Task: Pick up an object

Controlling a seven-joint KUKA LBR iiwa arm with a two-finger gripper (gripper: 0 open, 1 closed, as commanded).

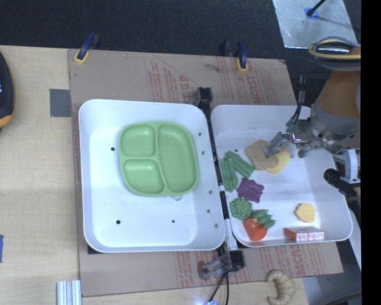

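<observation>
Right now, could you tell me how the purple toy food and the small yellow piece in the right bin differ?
The purple toy food is dark and lobed; the yellow piece is pale and rounded. The purple one lies near the bin's middle, beside the green beans; the yellow one lies nearer the front right, above the red-and-white box. Both lie loose in the right bin, apart from the gripper.

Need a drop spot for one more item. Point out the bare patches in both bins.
Left bin: bare floor around the green divided plate, widest below it. Right bin: free between the purple piece and yellow piece; crowded near the tool and green beans.
</observation>
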